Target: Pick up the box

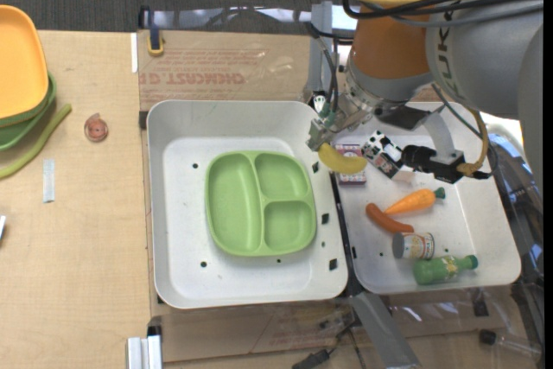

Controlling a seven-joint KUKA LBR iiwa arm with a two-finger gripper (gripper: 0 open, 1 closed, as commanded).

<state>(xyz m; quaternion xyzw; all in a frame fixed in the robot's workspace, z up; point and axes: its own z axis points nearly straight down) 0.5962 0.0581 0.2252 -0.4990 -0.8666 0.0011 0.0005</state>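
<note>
While the arm (432, 22) is reaching in, its gripper (326, 127) is hanging over a banana (340, 158). A small box (351, 176) is lying just beside; whether the gripper is spread seems impossible to tell.

The box (351, 176) is small and flat, white with a pink or reddish edge. It lies near the back left corner of the right bin (505, 259), partly hidden under a yellow banana (339, 157), so its printing cannot be read.
</note>
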